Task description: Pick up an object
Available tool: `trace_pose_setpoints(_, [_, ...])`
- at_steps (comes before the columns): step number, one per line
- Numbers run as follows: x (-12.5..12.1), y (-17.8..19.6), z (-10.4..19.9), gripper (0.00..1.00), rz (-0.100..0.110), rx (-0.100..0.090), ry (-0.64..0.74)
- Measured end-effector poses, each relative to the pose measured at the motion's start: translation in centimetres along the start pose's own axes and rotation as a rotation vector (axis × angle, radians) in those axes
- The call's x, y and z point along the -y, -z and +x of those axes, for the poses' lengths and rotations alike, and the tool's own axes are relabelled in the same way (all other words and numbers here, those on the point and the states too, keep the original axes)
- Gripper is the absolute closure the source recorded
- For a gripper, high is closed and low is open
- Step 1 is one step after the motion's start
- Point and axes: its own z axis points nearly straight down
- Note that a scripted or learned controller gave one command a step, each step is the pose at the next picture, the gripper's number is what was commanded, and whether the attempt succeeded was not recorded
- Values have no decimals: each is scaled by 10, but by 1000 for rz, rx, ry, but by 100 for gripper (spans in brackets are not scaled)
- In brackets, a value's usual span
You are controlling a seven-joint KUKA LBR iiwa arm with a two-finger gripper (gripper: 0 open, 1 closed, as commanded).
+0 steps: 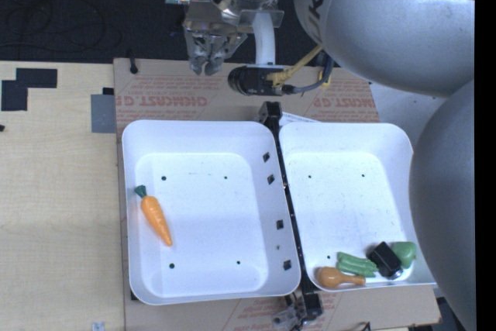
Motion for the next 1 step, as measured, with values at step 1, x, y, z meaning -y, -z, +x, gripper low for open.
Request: trace_pose_setpoints(1, [13,-2,14,100,-2,1,-4])
